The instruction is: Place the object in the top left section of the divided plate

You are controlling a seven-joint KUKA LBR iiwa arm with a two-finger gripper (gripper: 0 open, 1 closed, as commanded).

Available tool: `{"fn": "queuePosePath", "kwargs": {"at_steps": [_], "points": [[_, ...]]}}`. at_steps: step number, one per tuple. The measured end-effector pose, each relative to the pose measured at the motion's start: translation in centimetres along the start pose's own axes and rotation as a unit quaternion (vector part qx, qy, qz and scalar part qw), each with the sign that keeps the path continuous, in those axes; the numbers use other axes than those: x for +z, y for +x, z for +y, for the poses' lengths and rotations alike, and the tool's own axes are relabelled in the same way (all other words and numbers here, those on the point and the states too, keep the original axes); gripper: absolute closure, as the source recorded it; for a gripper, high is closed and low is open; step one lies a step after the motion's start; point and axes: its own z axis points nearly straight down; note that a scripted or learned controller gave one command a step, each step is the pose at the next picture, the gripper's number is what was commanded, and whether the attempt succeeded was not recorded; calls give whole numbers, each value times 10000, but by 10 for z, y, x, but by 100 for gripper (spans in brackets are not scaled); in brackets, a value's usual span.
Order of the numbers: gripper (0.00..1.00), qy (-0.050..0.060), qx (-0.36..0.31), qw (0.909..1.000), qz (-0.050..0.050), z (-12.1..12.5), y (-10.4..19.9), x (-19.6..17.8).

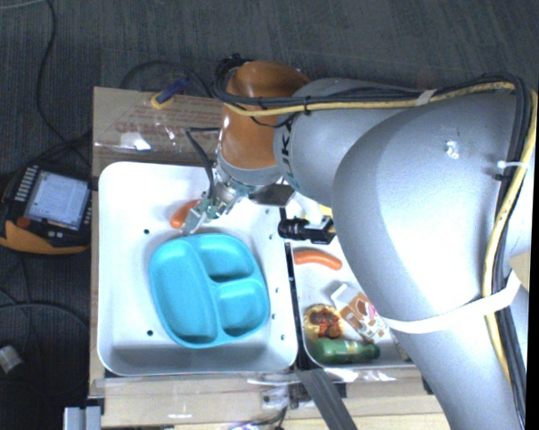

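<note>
Gripper [201, 212]: down at the blue divided plate's [211, 287] upper left rim, grip state impossible to tell
Orange object [180, 213]: on the left bin's [120, 274] floor just beyond that rim, beside the gripper, outside every section
In the way: bulky grey arm [404, 198] covering much of the right bin [304, 340]
Right of the plate: orange sausage [318, 257], snack packet [359, 316], dark green item [344, 350]
Far left of the plate: handheld screen [49, 207] on the floor

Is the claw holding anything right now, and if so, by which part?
Cannot be told. The claw sits against an orange object just above the blue divided plate, but a grip is not visible.
</note>
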Motion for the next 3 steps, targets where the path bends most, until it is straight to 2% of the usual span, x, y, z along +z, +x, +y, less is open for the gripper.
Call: {"fn": "queuePosePath", "kwargs": {"at_steps": [1, 2, 3], "points": [[0, 3, 1199, 9928, -65, -11, -18, -240], [100, 18, 1201, 9927, -88, -11, -18, -248], [100, 2, 2703, 9627, -69, -46, -59, -343]]}}
